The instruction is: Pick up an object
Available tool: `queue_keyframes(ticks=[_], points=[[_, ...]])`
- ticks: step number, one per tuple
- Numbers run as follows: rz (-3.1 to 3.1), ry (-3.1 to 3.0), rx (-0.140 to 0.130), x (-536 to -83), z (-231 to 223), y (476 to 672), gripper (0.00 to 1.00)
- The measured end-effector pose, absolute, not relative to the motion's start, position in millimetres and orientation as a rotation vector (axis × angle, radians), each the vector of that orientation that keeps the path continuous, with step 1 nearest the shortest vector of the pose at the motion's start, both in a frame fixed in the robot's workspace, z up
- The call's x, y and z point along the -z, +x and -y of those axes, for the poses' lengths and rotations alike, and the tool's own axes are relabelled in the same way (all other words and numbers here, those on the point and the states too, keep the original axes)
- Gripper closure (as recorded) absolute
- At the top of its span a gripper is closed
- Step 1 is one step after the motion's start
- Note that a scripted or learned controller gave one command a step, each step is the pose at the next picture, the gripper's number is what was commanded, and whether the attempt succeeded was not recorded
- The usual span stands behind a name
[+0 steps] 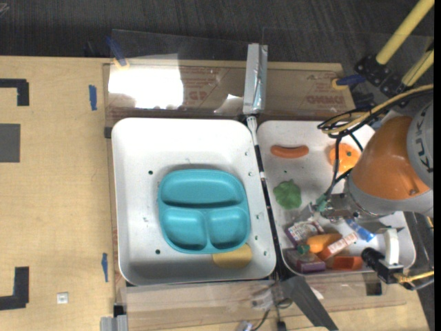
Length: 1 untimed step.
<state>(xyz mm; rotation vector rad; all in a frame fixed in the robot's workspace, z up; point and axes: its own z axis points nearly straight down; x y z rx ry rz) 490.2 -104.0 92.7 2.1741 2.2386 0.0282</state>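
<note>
Overhead, looked down on a pale wooden worktop [55, 205] carrying two shallow white bins side by side. Saw in the left bin [138, 143] a teal divided tray [203, 209], lying flat near the middle. Found a tan spongy block [232, 256] just beside the tray's near right corner, against the bin's near wall.

Noted the grey arm [420, 136] reaching in from the right over the right bin [303, 133], with its orange band [386, 167] covering much of that bin's right half. Placed the tool [329, 209] low over the middle of the right bin, just above the near heap of things. Could not tell whether the tool was wide or narrow, nor whether it gripped anything, since arm and cables hid it.

Counted several loose things in the right bin. Saw an orange sausage shape [289, 151] lying crosswise at the far end, well apart from the tool. Saw a green lump [288, 194] nearer, left of the tool and close to the bin's left wall. Made out an orange rounded piece [343, 156] half hidden behind the arm. Found the near heap crowded: a purple packet [298, 234], a small orange item [320, 243], a red-and-white tube [342, 243] and a dark purple piece [308, 265], all touching or overlapping.
</note>
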Motion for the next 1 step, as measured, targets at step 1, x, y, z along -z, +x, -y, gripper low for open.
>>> queue_keyframes(ticks=[1], points=[[-2.338, 2.063, -0.023, -92.4, 101.3, 488.4, 0.0]])
